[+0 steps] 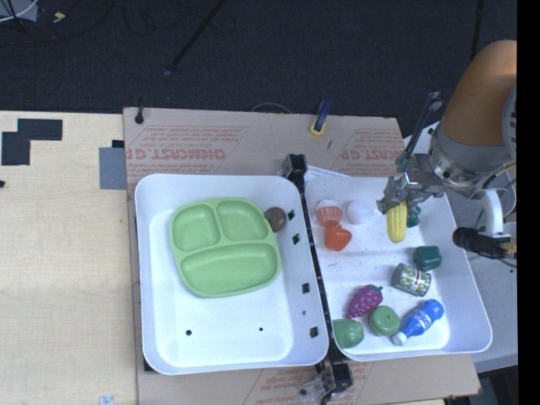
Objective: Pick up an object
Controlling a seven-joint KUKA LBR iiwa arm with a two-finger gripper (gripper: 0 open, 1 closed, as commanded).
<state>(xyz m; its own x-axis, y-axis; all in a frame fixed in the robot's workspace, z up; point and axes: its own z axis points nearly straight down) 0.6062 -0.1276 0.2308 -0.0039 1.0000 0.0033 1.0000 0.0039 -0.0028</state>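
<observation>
Camera view: arm comes in from 3 o'clock, orange band up top, tool point(400, 199) over the upper part of the right bin point(481, 332). Toy corn cob point(396, 223) hangs upright right under the tool, top end between the fingers, so the tool is closed on the corn. Whether the cob's lower end touches the bin floor, can't tell.

Right bin contents, clock positions from bin centre:
- 11 o'clock: peach-coloured cupcake-like piece point(329, 212), red-orange piece point(337, 238) just below it, white ball point(360, 211) beside it at 12.
- 3 o'clock: dark green block point(427, 256), small can point(412, 279) just below it; can has a green-and-white label, print too small to read.
- 6 o'clock: purple grapes point(365, 300), green apple point(385, 320), another green round fruit point(348, 333) at 7 near the bin corner.
- 5 o'clock: blue bottle point(419, 321) lying tilted, white cap toward the apple.

Left bin point(160, 310): green three-compartment plate point(226, 246), slightly rotated. Brown ball point(275, 218) touching the plate's rim at 2 o'clock, on the bin floor, not in a compartment.

Cardboard sheet point(211, 142) under both bins on the worktop point(59, 268); red print reads upside down, looks like "OAKMONT, CA", not fully legible. Yellow-and-blue clamp point(320, 120) on the cardboard's far edge at 12 o'clock.
</observation>
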